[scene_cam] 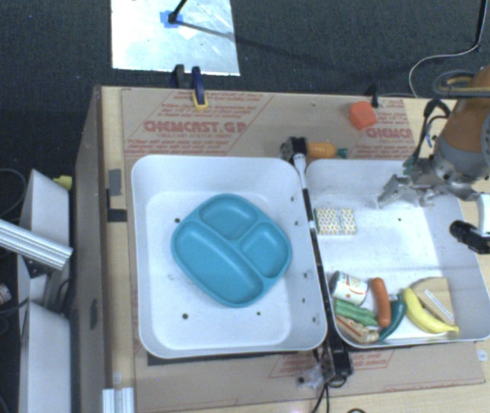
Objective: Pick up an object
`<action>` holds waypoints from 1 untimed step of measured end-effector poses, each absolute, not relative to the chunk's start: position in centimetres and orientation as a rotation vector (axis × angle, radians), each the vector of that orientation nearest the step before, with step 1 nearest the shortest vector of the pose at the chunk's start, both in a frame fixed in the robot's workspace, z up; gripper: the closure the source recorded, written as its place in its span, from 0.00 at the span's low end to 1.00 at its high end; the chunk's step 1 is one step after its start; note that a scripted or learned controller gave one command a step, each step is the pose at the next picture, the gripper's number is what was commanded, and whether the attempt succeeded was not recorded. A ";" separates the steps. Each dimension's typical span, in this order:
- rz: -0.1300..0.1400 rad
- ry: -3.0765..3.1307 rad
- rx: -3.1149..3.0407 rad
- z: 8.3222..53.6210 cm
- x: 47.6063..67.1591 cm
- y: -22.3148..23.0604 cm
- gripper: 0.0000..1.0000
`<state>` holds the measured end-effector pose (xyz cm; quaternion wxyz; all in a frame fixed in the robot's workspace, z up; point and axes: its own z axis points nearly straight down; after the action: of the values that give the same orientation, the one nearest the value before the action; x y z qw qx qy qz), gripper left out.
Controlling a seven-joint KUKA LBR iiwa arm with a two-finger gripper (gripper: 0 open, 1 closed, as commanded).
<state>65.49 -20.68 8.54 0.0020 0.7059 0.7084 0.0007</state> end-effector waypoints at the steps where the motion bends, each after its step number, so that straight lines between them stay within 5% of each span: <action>1: 0.000 2.227 2.217 8.5 66.9 -20.6 0.00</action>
<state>66.89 -20.58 8.55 -0.0003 0.7056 0.7086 -0.0001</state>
